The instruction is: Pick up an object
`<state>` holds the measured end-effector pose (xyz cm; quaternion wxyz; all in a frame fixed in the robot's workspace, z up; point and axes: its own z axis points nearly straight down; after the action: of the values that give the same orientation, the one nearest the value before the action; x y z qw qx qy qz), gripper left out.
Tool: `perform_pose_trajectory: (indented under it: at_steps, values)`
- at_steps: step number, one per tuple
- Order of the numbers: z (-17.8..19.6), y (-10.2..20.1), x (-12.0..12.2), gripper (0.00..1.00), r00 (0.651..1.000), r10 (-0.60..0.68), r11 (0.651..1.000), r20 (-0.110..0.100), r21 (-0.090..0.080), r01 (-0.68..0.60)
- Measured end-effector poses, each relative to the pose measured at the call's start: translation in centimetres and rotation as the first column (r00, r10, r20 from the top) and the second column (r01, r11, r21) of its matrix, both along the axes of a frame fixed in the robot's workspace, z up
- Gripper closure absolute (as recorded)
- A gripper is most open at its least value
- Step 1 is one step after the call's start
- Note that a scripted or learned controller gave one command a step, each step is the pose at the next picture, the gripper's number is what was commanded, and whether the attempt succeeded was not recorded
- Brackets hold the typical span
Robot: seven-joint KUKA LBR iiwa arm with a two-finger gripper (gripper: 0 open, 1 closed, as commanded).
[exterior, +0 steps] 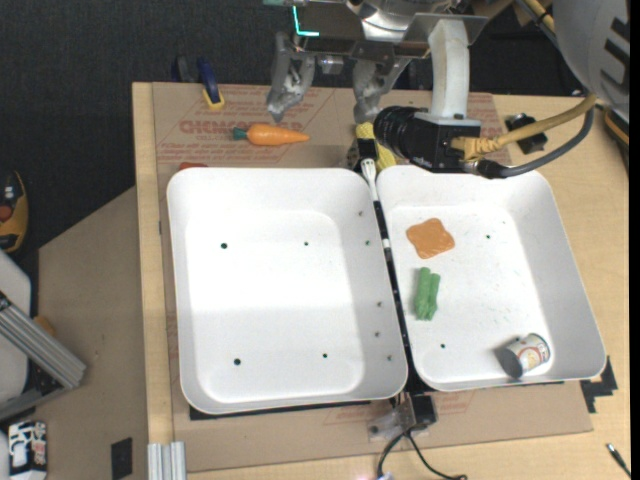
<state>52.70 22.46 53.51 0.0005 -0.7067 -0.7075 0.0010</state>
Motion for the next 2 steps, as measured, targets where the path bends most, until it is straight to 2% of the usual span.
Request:
perform_pose_trajectory:
  at_steps: [1, 2]
  values:
    - [1.11, 0.08, 0.02, 1.0, 1.0, 0.001, 1.0, 0.004, 0.001, -0.001]
    - [1.04, 0.08, 0.02, 0.0, 1.0, 0.001, 1.0, 0.002, 0.001, -0.001]
